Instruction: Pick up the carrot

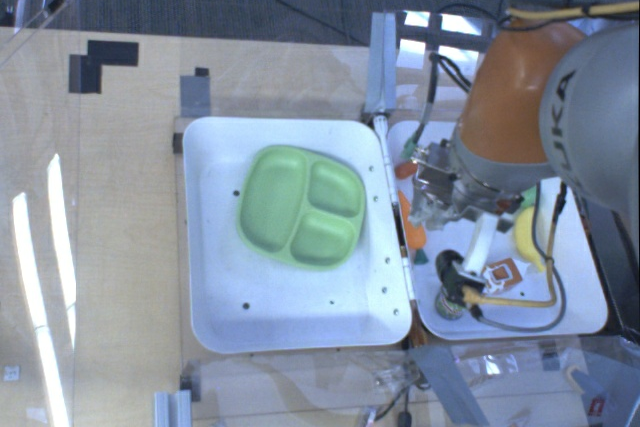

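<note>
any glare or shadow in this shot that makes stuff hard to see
Camera view: bright streaks of glare lie on the clear panel at left; the green plate is evenly lit and sharp; the arm covers much of the right bin, so the carrot shows as slightly blurred orange slivers.
</note>
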Controlling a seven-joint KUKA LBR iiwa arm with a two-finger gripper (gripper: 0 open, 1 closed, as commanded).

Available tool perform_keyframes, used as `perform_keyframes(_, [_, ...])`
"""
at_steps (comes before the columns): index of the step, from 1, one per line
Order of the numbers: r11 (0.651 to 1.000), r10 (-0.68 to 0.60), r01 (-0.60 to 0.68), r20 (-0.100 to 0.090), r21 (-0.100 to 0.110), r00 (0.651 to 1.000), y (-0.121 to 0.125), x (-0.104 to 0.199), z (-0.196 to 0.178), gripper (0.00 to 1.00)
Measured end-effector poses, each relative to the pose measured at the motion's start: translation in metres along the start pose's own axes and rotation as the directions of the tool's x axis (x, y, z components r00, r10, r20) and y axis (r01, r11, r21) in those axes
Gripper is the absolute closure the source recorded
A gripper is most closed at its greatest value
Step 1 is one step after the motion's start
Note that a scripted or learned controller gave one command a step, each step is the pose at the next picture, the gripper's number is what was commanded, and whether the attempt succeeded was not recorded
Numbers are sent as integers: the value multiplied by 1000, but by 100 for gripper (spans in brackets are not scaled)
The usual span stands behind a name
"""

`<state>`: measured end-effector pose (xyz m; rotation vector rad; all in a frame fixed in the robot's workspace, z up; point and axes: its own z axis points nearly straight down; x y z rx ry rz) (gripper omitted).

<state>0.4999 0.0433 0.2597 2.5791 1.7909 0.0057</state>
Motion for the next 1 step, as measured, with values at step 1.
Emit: perform_keyframes(1, [929,371,-371,3,4,929,-10,-12,65,100])
